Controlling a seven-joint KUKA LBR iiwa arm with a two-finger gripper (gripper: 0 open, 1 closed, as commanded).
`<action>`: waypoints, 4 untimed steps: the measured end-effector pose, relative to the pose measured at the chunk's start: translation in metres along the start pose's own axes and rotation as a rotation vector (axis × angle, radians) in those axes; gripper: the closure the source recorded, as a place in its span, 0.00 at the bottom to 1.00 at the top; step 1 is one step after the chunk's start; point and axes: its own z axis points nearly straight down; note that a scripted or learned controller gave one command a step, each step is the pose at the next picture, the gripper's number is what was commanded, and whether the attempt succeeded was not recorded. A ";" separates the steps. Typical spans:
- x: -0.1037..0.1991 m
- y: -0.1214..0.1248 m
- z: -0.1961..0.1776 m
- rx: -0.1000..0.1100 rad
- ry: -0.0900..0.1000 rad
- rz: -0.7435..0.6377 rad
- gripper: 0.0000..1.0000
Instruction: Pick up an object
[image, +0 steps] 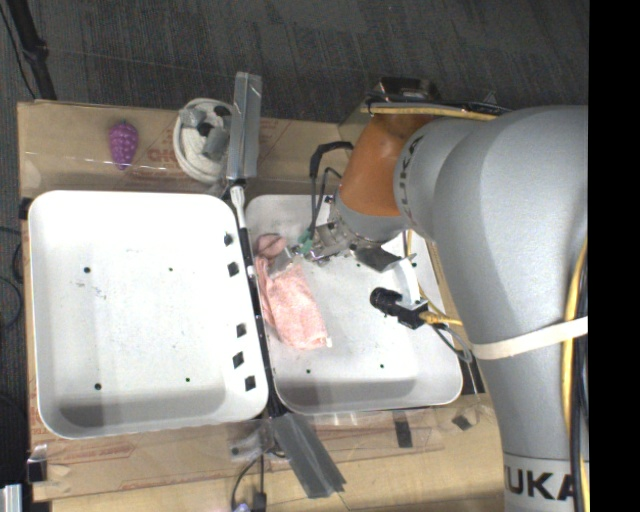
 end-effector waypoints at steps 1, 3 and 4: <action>0.010 -0.062 -0.001 0.000 0.001 0.062 0.00; 0.010 -0.061 -0.011 0.001 0.002 0.059 0.00; -0.025 0.016 -0.001 -0.001 0.000 0.136 0.00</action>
